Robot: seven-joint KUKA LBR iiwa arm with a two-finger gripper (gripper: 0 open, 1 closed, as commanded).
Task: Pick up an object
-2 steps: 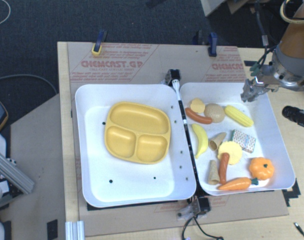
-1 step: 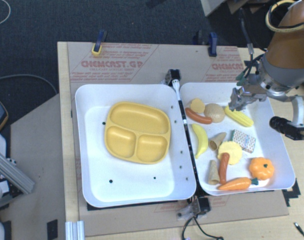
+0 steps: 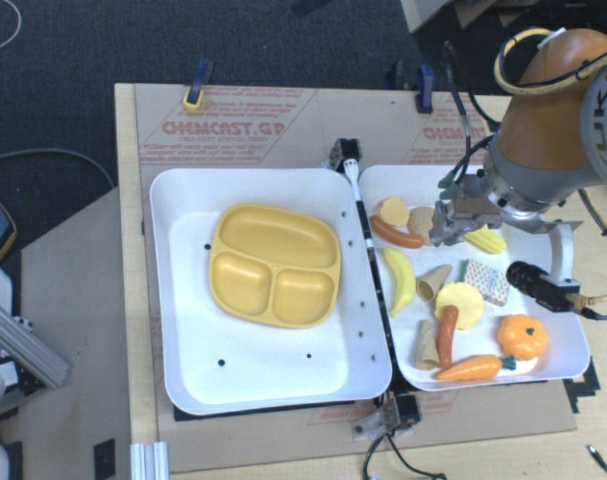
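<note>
The right bin (image 3: 573, 353) holds several toy foods: a yellow banana (image 3: 400, 279), a red sausage (image 3: 396, 233), a round yellow piece (image 3: 392, 210), an orange pumpkin (image 3: 523, 336), a carrot (image 3: 469, 369), a corn cob (image 3: 484, 239), a second sausage (image 3: 447, 332) and a patterned block (image 3: 486, 282). My gripper (image 3: 447, 228) hangs low over the bin's upper part, just right of the red sausage and a tan piece (image 3: 420, 219). The wrist hides its fingers from above.
A yellow divided plate (image 3: 275, 264) lies in the left bin (image 3: 183, 298). A black divider strip (image 3: 368, 253) runs between the bins. Clamps (image 3: 194, 93) sit at the bench's far edge. A black camera unit (image 3: 538, 283) juts from the wrist over the right bin.
</note>
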